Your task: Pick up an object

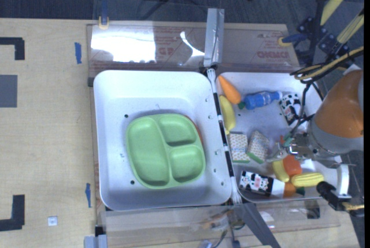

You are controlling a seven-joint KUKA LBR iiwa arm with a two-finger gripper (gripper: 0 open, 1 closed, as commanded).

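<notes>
Grey arm with orange band (341, 117) reaches over right white bin (263, 80); its grip state: cannot tell. Nearby in that bin: orange-yellow plastic toy pieces (292, 170), blue plastic bottle (260, 100). Left white bin (110, 96): green divided plastic tray (165, 150).

Red mirrored lettering on the clear panel (272, 47), not legible
</notes>
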